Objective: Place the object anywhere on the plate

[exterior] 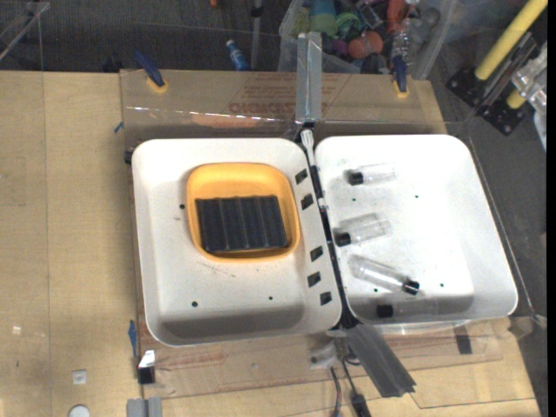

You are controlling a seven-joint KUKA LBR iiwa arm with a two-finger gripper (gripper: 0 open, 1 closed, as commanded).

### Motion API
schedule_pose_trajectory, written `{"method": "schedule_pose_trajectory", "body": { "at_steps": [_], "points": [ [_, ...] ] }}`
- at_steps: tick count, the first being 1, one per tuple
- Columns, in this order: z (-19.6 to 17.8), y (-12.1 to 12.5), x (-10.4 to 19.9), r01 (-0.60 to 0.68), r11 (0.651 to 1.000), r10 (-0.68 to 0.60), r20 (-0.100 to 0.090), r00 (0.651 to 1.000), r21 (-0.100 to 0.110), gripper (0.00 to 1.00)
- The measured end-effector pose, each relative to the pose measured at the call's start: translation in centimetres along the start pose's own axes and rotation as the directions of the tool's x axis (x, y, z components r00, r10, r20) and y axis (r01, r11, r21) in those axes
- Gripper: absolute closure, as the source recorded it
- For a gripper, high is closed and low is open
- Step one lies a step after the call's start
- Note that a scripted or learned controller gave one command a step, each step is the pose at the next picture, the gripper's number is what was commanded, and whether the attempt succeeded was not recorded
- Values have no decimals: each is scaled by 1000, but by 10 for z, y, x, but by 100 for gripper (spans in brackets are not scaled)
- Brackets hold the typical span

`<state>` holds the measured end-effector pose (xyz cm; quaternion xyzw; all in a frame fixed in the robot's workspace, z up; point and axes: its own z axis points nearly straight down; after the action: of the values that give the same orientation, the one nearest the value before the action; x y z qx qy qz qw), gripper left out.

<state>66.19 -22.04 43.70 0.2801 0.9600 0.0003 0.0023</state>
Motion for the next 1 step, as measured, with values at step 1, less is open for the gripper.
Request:
{"method": "schedule_pose_trajectory", "body": {
  "at_steps": [1],
  "points": [
    [0,0,1,108,994,-108,0,994,0,100]
  ]
}}
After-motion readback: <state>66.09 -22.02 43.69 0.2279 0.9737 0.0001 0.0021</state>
